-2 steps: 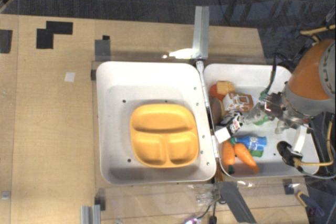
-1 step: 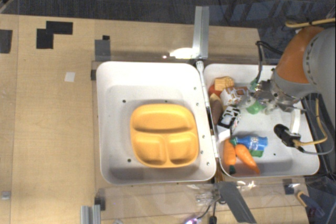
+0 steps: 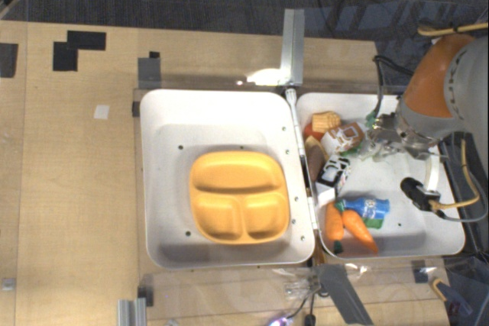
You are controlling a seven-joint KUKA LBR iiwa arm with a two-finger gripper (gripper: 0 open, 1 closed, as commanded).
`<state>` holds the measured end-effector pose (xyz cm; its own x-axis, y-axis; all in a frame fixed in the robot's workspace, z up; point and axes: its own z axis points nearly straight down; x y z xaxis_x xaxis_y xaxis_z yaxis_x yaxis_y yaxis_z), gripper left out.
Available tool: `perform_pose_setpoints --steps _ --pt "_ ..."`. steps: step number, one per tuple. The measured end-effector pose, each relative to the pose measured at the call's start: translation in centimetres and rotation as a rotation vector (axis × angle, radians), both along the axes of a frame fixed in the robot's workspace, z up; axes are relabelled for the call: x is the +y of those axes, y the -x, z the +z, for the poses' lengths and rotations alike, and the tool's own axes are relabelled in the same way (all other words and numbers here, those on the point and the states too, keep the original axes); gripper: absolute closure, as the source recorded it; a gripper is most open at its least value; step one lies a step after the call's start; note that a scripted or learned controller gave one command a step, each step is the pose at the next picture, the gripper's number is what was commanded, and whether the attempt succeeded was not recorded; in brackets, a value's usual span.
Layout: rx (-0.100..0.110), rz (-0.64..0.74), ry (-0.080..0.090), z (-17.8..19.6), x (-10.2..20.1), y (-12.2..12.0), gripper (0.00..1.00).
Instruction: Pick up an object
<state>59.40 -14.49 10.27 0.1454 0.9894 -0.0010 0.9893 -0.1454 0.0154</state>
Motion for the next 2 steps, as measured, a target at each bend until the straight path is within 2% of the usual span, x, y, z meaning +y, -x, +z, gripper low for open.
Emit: perform_pose_setpoints --steps 1,2 --pt "0.007 0.019 -0.001 17.9 -3.4 -7.0 1.00" --pt "0.008 0.099 0.001 22.1 -5.1 -7.6 1.00"
